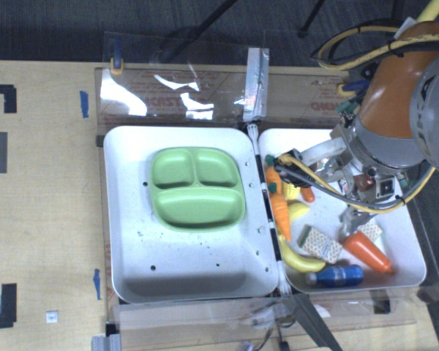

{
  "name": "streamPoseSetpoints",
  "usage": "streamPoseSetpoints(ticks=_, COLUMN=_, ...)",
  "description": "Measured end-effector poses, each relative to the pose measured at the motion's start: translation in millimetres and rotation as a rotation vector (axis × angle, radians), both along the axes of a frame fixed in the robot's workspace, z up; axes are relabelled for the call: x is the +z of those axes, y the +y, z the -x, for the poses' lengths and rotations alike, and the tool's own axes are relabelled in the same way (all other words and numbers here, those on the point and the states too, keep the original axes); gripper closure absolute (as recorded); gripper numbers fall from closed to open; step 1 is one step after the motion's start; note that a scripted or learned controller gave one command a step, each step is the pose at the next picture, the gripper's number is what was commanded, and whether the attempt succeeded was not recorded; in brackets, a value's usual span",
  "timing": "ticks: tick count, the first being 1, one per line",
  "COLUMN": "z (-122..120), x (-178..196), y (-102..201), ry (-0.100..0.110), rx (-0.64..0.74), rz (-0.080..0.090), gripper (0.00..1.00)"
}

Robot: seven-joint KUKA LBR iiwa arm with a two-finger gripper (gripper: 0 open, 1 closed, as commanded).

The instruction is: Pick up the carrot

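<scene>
Carrot (279, 209): slim, orange, up-left of banana (300, 259), lower tip meeting banana's upper end. Prob light, stiff, slick, tapered. Grab mid-body, across width; thin end likely slips. Gripper (351, 214) up-right of banana; spread or closed, can't tell.

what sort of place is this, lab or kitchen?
Probably a robotics lab bench: a cabled arm over the right white bin, a green divided plate in the left bin, blue tape marks on the benchtop.
</scene>
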State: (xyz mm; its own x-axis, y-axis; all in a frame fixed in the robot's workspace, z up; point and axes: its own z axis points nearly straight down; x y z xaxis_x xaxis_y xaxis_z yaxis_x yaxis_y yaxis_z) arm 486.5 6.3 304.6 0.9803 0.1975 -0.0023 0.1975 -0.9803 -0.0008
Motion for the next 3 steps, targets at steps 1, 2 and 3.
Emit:
streamPoseSetpoints(ticks=1, z=-52, x=-28, y=57, ry=-0.002, rx=-0.001, rz=0.001, gripper=0.00)
streamPoseSetpoints(ticks=2, z=-131, x=130, y=53, ry=-0.004, rx=0.053, rz=0.001, gripper=0.00)
streamPoseSetpoints(ticks=3, z=-143, x=130, y=20, ry=-0.003, rx=0.000, rz=0.001, gripper=0.00)
